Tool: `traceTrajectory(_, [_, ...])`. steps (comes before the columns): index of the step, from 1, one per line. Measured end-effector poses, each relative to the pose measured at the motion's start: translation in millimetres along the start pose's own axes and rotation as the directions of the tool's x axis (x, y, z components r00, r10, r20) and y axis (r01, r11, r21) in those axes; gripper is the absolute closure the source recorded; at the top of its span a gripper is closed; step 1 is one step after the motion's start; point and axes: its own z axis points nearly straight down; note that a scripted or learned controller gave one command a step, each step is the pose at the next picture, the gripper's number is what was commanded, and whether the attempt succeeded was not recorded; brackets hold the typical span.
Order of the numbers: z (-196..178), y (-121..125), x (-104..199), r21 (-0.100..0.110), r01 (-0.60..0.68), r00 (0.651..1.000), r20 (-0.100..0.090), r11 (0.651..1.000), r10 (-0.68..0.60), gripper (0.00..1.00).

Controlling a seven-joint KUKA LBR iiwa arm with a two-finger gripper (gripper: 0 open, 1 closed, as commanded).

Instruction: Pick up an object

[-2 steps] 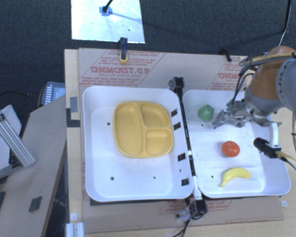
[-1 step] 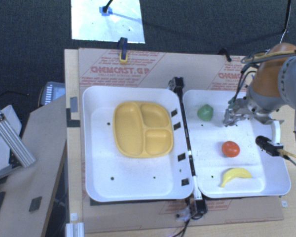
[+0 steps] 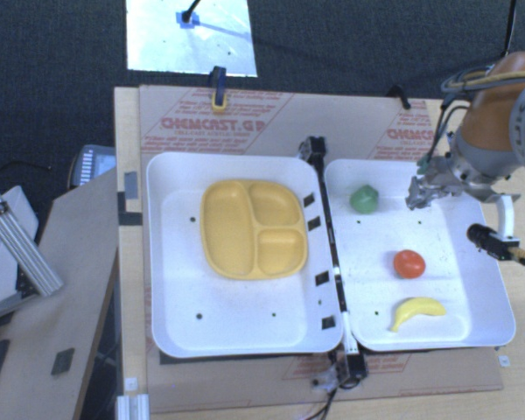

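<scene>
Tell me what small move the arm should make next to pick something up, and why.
Probably shift the tool toward the green object and lower it. The tool hangs over the right bin just beside that object, apart from it, while the tomato and banana lie farther off.

Three candidates are lying in the right bin (image 3: 481,318). Green round object (image 3: 364,199) is sitting near the bin's far left corner, resting on the floor. Red-orange tomato (image 3: 409,264) is sitting mid-bin, well apart from the green one. Yellow banana (image 3: 417,311) is lying flat near the front, curving, just below the tomato, not touching it. All three are lying loose, none between fingers.
</scene>
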Motion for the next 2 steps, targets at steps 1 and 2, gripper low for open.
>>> traceTrajectory(1, [-57, 4, 7, -0.002, 0.002, 1.0, 0.0, 1.0, -0.002, 1.0])
traceTrajectory(2, [-121, 1, 6, -0.001, 0.002, 1.0, 0.001, 1.0, -0.002, 1.0])
